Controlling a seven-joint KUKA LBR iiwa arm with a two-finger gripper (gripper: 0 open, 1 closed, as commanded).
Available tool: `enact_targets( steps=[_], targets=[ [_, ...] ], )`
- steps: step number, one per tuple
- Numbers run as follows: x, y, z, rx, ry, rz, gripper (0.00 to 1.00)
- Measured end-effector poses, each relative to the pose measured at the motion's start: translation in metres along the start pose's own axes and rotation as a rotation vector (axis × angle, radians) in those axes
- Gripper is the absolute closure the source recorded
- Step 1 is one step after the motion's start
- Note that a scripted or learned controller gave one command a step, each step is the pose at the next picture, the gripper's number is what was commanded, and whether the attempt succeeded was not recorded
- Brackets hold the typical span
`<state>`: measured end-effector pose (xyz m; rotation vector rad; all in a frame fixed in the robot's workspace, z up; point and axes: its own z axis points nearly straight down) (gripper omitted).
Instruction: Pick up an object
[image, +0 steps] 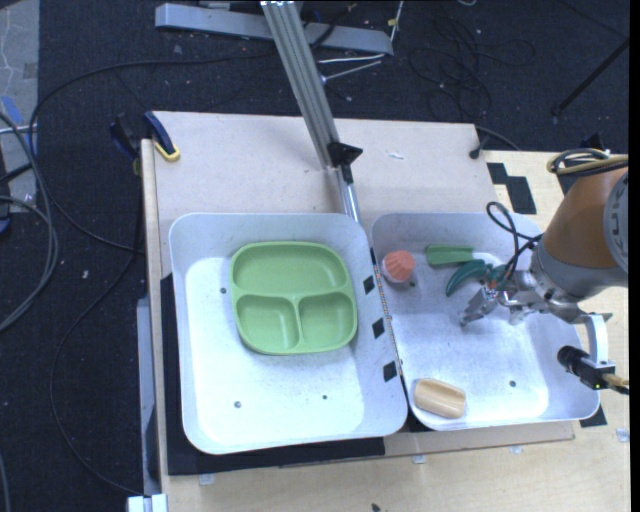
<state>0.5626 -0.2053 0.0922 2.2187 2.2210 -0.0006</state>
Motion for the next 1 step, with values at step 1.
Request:
enact_targets(
  steps=[1],
  targets=[
    [-0.0012, 0.0014, -0.0128, -0.006, -0.003, 0.000, 1.00]
  ],
)
